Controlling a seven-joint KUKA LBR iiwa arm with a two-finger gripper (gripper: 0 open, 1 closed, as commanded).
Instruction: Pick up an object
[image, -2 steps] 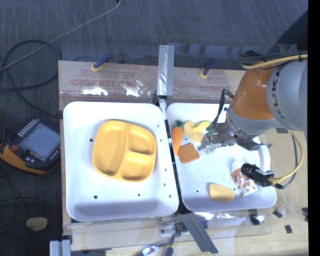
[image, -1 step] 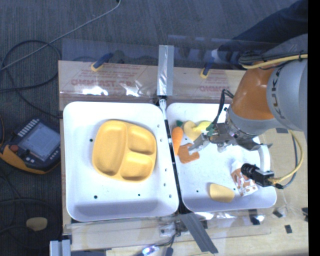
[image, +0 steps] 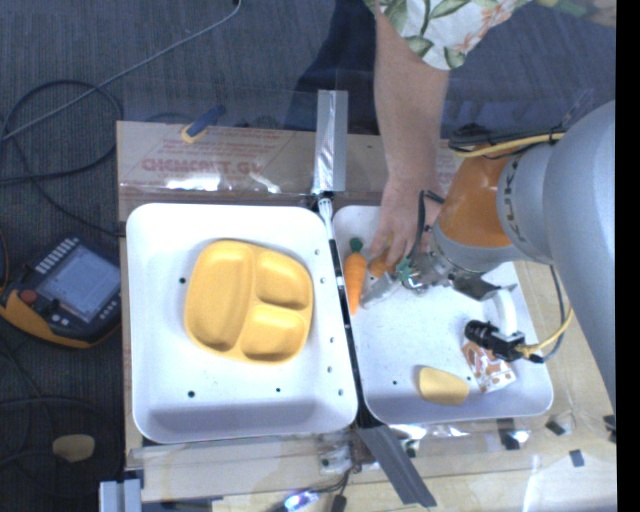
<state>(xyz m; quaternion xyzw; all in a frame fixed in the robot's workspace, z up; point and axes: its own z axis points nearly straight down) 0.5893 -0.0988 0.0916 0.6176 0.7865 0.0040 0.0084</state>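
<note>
Pale yellow rounded wedge lying at 5 o'clock; gripper hovering beside orange plastic carrot, probably targeting it; person's hand reaching in; grip state unclear.

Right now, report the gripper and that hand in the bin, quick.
Gripper: down in the right bin beside the carrot; grip cannot be told.
Person's hand: reaching in at the carrot and gripper; whether it holds anything cannot be told.
</note>
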